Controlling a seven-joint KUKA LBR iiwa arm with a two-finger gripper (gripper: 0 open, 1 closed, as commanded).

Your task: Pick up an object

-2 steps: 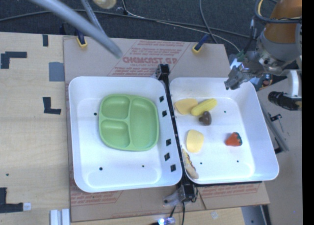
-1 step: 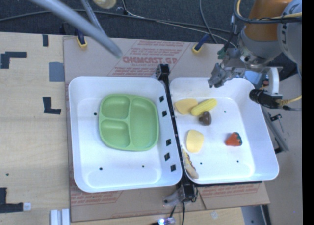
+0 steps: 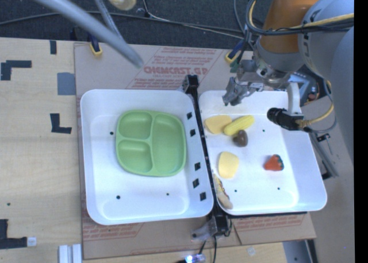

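Observation:
My gripper (image 3: 235, 96) hangs over the back of the right bin (image 3: 299, 196), fingers pointing down and apparently apart, with nothing between them. Just in front of it lie a yellow corn cob (image 3: 240, 123), a pale yellow piece (image 3: 217, 124) and a small brown item (image 3: 240, 138). Further forward sit another pale yellow piece (image 3: 228, 165) and a red item (image 3: 273, 163). A tan item (image 3: 222, 196) rests against the bin's left wall near the front.
The left bin (image 3: 98, 198) holds a green divided plate (image 3: 152, 143). A black divider strip (image 3: 197, 141) runs between the bins. Grey tubing (image 3: 69, 9) crosses the upper left, above the bench. The arm's body (image 3: 299, 20) fills the upper right.

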